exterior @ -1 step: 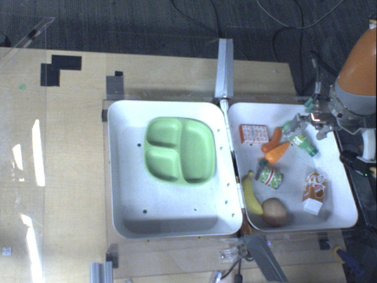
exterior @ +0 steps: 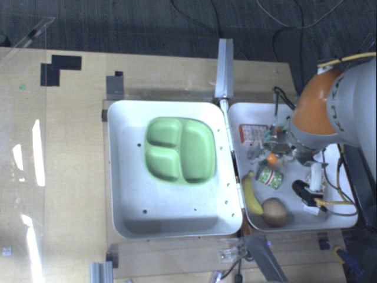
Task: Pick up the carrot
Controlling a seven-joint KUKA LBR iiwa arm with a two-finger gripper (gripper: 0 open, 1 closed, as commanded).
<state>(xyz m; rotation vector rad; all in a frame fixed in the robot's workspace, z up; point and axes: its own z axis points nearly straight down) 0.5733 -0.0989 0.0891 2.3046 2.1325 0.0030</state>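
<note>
Camera view: the gripper (exterior: 272, 149) hangs low over the carrot (exterior: 271, 157) in the right bin (exterior: 347, 220), just above the green packet (exterior: 270, 177), seemingly positioned to grasp; whether it grips cannot be told.

Carrot (exterior: 271, 157) — small, orange, partly hidden — lies in the right bin (exterior: 341, 220).
</note>
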